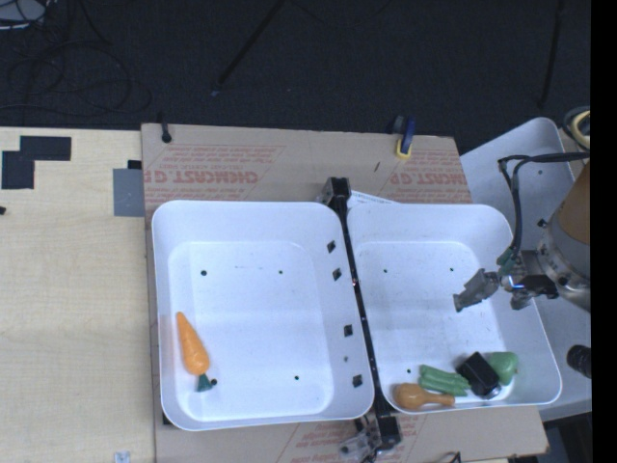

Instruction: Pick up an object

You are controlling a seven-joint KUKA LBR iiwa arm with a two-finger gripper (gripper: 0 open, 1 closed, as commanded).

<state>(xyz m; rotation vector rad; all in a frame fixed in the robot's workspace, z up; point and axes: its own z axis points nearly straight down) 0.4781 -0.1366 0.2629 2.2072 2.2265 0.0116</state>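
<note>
My hand (pixel 474 292) hovers over the right bin (pixel 424 258), can't tell its state. Those crowded toys (pixel 461 379) could make me grab nothing.

The gripper (pixel 474 292) hangs over the right bin (pixel 439 222), reaching in from its right wall, and nothing sits between its fingers. Below it, along the bin's near edge, lie a black block (pixel 479 374), a green vegetable (pixel 443 380) and a tan pear-shaped piece (pixel 420 397), clustered together. Far off to its left, an orange carrot (pixel 192 345) lies in the left bin (pixel 246 215).
</note>
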